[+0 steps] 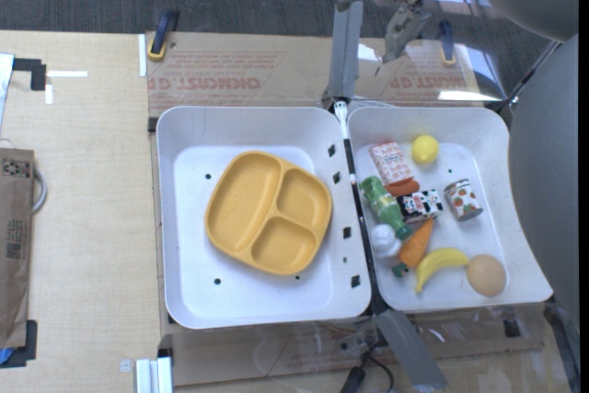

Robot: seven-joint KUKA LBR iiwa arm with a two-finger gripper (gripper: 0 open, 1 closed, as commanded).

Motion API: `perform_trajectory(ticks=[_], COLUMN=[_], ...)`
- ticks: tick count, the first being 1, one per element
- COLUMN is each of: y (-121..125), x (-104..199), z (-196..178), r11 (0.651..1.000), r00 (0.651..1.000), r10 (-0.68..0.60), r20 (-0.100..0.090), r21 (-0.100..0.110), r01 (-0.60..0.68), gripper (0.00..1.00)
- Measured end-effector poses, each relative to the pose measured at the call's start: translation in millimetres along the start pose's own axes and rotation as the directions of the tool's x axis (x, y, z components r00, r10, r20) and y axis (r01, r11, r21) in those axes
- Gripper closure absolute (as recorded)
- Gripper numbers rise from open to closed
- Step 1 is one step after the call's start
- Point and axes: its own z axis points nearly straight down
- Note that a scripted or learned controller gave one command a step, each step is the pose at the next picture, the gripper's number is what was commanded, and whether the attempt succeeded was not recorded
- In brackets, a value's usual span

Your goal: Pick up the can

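**Can lies in the right bin, gripper high above the bench**

The small cylindrical can (463,200), with a silver rim and a red-and-white printed label, lies tilted on its side in the right-hand shallow white bin (492,129). Just left of the can sits a small black-and-white carton (420,203), and beyond that a red sausage-shaped piece (403,188), a green bottle with a white cap (382,209) and an orange carrot (417,242). Up and left of the can are a pink-and-white carton (391,163) and a yellow lemon (424,149). Below the can lie a yellow banana (437,265) and a tan round ball (486,274).

The left-hand white bin (179,198), well left of the can, holds a yellow three-compartment plastic plate (268,213).

The two-finger gripper (382,9) hangs far above the can, beyond the bins; its fingers stand apart with nothing between them.
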Motion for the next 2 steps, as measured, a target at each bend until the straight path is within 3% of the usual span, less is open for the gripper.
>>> perform_trajectory(ticks=[1, 2], y=[52, 32], x=[-46, -27], z=[0, 0], r11=[0.954, 0.955], r00=[0.954, 0.955], r10=[0.298, 0.298], r20=[0.001, 0.0], r21=[-0.001, 0.0], r01=[-0.298, -0.298], gripper=[0.0, 0.0])
